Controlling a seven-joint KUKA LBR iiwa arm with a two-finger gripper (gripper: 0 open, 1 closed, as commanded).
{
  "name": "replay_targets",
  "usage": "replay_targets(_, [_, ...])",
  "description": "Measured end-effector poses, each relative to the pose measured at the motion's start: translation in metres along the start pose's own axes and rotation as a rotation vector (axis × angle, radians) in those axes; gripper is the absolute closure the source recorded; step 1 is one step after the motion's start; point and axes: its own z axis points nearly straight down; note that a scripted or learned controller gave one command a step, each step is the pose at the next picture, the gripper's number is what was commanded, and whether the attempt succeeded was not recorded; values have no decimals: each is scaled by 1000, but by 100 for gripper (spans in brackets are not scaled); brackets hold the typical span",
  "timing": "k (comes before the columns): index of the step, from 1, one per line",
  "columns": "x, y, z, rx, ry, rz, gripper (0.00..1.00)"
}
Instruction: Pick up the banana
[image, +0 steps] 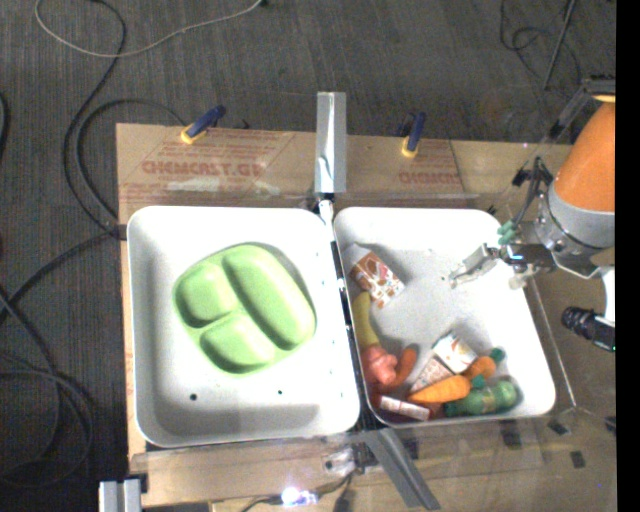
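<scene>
Two white bins are sitting side by side; the banana is lying along the right bin's left wall. Toward the right of the frame, the gripper is hovering with fingers spread and nothing between them.

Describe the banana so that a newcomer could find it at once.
Look in the right bin, along its left wall. The banana lies there lengthwise, just above a pink toy. It is the one plain yellow, slim, curved thing, unlike the orange carrot nearby.

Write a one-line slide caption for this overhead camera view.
Gripper poised over the right bin, apart from the banana lying by the bin's left wall.
</scene>
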Motion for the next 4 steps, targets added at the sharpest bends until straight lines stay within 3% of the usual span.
replay_targets(1, [61, -29, 150, -13, -1, 80, 0])
replay_targets(2, [40, 70, 150, -15, -6, 78, 0])
replay_targets(3, [66, 16, 148, -18, -11, -193, 0])
replay_targets(4, [62, 48, 149, -12, -13, -513, 0])
